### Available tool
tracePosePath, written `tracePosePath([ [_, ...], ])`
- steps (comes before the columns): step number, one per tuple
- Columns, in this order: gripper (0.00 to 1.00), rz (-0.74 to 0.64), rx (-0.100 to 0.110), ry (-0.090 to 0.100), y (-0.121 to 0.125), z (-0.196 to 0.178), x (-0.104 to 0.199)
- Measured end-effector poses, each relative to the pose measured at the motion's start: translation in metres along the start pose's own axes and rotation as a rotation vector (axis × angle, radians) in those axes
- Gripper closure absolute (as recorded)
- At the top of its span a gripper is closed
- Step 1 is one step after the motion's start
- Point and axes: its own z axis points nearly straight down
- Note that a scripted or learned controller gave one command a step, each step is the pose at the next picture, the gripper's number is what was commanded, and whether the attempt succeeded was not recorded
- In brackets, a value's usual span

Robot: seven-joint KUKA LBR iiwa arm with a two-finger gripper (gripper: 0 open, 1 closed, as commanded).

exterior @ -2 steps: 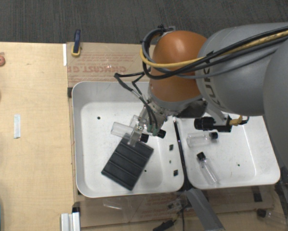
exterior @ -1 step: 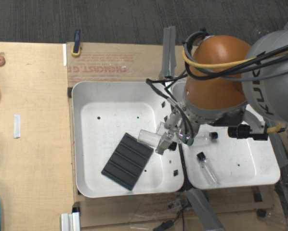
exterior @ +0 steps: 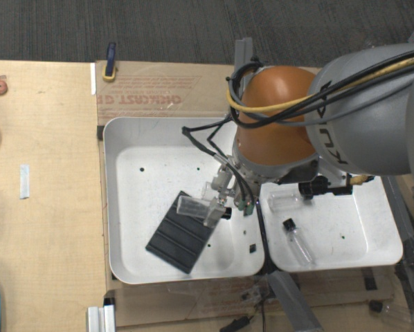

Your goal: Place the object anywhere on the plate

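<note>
Where the left bin dips, a dark ribbed slab lies flat.

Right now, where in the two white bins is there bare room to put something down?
The left bin has bare floor along its far wall and left side, above and left of the dark ridged plate. It gets crowded by the middle wall, where the gripper hangs over the plate's top corner. The right bin is bare at its right end, past the small clear vial.

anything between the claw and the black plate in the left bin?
Nothing: in the camera view the claw hangs right over the black plate's upper corner, a small grey object at its tip.
</note>
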Motion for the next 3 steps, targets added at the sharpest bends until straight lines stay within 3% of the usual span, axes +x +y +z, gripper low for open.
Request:
tracePosePath([
  [1, 1.0, -0.042, -0.001, -0.002, 0.015, -0.104, -0.009],
  [2, 1.0, -0.165, -0.001, -0.004, -0.053, -0.147, 0.015],
  [3, 1.0, -0.472, -0.002, -0.003, 0.005, -0.13, -0.034],
])
